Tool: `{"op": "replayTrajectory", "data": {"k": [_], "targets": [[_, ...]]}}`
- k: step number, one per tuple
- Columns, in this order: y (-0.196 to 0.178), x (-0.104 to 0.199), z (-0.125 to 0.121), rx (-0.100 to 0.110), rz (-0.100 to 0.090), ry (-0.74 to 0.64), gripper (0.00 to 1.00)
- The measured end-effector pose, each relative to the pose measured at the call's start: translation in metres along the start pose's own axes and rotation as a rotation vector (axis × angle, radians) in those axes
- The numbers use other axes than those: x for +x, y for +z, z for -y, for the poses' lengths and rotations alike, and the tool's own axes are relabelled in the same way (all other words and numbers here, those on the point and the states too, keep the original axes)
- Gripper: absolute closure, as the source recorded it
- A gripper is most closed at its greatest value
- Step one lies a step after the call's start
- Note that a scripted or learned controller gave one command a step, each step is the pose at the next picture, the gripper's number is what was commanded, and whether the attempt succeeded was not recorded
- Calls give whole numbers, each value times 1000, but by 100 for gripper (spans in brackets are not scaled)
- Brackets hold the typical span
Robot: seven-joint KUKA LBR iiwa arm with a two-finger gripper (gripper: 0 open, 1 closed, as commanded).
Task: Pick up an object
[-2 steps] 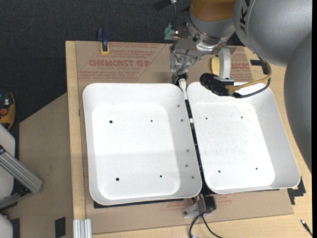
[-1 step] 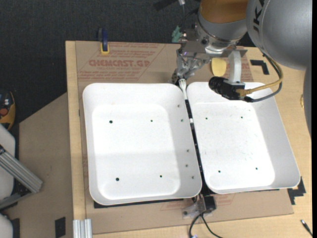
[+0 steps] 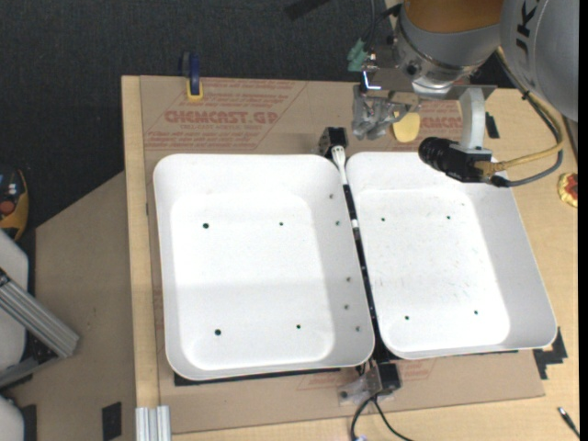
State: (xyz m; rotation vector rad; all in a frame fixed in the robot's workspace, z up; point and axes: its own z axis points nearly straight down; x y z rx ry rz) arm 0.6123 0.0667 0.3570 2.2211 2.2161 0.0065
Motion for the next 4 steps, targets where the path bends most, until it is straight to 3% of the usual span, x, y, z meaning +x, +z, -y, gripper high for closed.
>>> {"op": "replayTrajectory", "data": {"k": [1,2,3,4], "targets": [[96,43,-19,14,0,-6,100],[65,19,-5,4,0,0,100],[38,17,15,3,-1,-2,100],[13,-3,44,6,0,0,100]]}}
